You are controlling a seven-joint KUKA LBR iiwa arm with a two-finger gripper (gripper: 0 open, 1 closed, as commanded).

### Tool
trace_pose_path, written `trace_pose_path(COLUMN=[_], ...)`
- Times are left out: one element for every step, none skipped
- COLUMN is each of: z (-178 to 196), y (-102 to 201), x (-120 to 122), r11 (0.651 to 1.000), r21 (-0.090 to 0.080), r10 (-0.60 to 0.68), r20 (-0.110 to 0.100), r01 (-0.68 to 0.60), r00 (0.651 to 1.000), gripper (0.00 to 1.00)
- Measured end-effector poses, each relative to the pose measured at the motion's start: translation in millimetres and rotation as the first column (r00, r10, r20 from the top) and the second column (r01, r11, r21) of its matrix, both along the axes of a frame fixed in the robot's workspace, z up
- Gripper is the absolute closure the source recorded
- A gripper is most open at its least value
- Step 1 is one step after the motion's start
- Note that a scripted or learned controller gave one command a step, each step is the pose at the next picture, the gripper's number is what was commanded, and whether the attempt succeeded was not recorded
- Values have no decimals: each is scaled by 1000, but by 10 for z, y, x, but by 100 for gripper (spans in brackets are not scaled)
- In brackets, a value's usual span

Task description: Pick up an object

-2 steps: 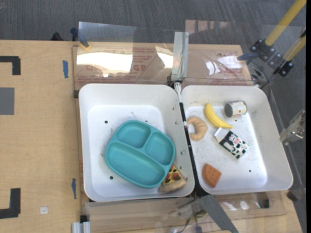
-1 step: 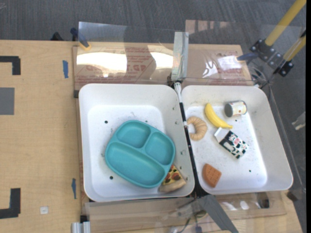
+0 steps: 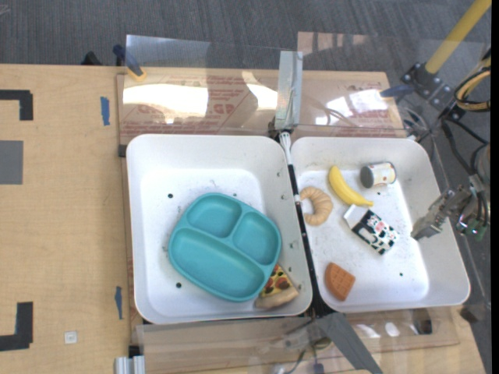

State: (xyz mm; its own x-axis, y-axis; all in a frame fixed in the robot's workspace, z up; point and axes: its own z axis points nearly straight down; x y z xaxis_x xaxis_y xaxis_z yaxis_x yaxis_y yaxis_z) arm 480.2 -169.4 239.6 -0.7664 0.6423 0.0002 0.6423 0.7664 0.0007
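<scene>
A banana (image 3: 348, 188), yellow and curved, is seen in the right bin (image 3: 437, 280). The tool (image 3: 431, 223) is at three o'clock; its grip cannot be told.

Right bin (image 3: 446, 275): a croissant (image 3: 316, 206), banana (image 3: 346, 186), small cylindrical container (image 3: 377, 175), black-and-white patterned box (image 3: 373, 231) and orange biscuit-like piece (image 3: 339, 280) crowd its left and middle, the box just beside the banana's lower end, leaving open floor along the right wall and the near right corner. Left bin (image 3: 148, 209): a teal divided plate (image 3: 224, 245) covers the centre and near side, with a pizza slice (image 3: 277, 289) tucked against its near right edge, so the clear floor lies along the far wall and left side. A raised divider (image 3: 293, 209) where the bins meet separates the two.
</scene>
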Motion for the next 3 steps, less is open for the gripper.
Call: trace_pose_path(z=[1014, 226, 720], y=[-552, 98, -402], x=[6, 1, 4], r11=[970, 997, 1000], r21=[-3, 1, -5], r10=[-243, -81, 1], r20=[10, -2, 8], r01=[243, 81, -1], r00=[970, 997, 1000], gripper=[100, 100, 100])
